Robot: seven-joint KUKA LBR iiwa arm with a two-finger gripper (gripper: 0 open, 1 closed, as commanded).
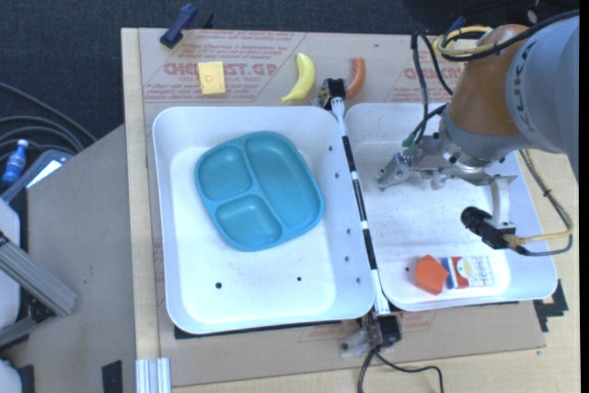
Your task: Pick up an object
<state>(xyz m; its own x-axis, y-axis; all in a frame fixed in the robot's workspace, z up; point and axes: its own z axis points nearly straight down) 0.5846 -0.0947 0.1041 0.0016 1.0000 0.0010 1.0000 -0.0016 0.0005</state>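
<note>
Metal two-finger pincer (396, 174) low over upper left of right-hand shallow white bin (525, 290), fingers splayed apart, nothing between them. Well apart, at same bin's near edge: small orange block (429, 274) touching flat white printed carton (474, 272). Left-hand white bin (175, 225) holding blue three-compartment plastic plate (259, 190). Beyond bins, on board: yellow toy banana (300, 77).

Behind my bins lie a banana (299, 78) at twelve o'clock, a yellow block (211, 79) at eleven.
</note>
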